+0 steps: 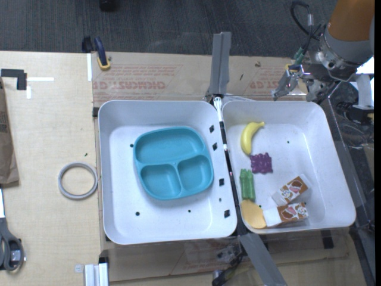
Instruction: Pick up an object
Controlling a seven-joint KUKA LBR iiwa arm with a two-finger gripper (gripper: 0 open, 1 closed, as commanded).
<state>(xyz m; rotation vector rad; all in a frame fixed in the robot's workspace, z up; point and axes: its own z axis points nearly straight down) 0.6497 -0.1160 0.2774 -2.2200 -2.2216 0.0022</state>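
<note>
yellow banana (251, 136), purple grapes (261, 162), blue tray (173, 162)

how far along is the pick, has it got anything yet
Done: nothing visibly picked. The banana, purple grapes, green vegetable and two small cartons all lie in the right bin.
In hand: the gripper sits above that bin's far rim, nothing seen between its fingers.
Left: descend, grasp one item, lift.

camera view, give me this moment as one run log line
gripper: above far rim of right bin, nothing seen held | right bin: banana, purple grapes, green item | left bin: blue divided plate
</note>
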